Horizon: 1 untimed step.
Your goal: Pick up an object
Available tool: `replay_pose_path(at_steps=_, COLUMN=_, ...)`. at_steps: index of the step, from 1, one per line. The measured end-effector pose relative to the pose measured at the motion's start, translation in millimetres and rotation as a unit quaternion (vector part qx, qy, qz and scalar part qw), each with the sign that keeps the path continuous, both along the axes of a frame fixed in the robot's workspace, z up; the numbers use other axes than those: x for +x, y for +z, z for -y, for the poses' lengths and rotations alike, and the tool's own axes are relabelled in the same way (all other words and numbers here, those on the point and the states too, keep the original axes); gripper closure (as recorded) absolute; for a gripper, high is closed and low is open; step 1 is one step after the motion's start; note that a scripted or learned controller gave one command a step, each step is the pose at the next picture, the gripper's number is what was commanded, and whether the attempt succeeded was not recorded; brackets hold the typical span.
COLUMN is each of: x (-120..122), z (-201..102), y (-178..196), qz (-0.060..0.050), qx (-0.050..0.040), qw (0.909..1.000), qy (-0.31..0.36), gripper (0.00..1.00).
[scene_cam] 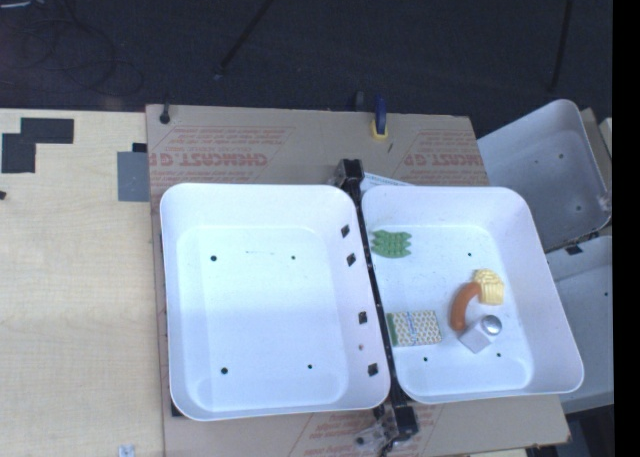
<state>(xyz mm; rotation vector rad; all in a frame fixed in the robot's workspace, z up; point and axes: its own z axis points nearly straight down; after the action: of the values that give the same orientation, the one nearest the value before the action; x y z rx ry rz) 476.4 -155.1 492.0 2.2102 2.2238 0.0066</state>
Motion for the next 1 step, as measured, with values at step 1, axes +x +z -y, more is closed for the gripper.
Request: replay_pose_path(at_steps=1, x=-2.4, z=39.6, y=-177.8, qz=-0.012, qx=0.0029, qw=0.9999, qy=-0.005, gripper=1.00)
